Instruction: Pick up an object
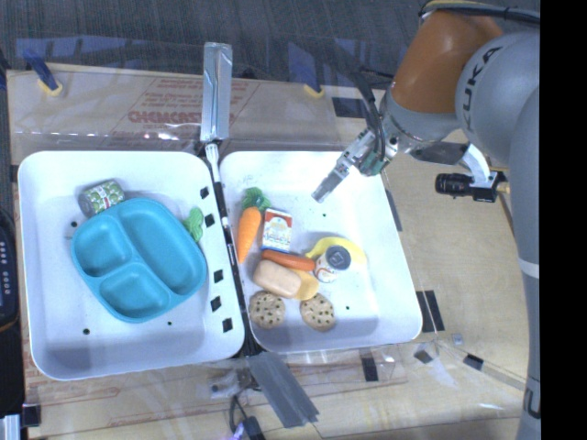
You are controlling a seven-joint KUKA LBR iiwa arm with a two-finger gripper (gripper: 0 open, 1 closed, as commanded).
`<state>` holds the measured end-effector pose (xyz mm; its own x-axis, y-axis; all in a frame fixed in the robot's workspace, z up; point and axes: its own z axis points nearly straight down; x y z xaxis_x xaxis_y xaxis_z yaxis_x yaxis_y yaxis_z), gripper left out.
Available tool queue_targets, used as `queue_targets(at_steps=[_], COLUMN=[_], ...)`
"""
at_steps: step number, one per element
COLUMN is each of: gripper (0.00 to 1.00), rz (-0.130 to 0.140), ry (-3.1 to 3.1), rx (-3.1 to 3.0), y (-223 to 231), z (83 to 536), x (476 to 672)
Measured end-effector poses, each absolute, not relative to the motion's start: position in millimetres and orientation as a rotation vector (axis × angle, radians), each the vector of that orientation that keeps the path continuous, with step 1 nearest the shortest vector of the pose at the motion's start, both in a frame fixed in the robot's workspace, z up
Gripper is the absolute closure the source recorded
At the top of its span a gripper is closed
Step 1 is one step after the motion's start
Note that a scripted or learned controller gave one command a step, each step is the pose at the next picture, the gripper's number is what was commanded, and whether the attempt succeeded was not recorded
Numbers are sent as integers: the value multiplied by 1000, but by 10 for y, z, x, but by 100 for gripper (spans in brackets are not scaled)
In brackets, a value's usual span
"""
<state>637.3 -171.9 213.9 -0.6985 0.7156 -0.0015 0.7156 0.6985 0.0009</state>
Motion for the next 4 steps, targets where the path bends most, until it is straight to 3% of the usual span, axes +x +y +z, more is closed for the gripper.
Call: queue_targets(at_steps=[1,2,3,4], gripper=[0,100,100,100], rz=[-2,1,3,1], ry=[2793,2794,2877,2879], rx=[1443,1434,1256,1252], y=[-2104,-2098,-1412,-1417], z=[951,1069,1476,1572], x=[5740,5759,6183,6183])
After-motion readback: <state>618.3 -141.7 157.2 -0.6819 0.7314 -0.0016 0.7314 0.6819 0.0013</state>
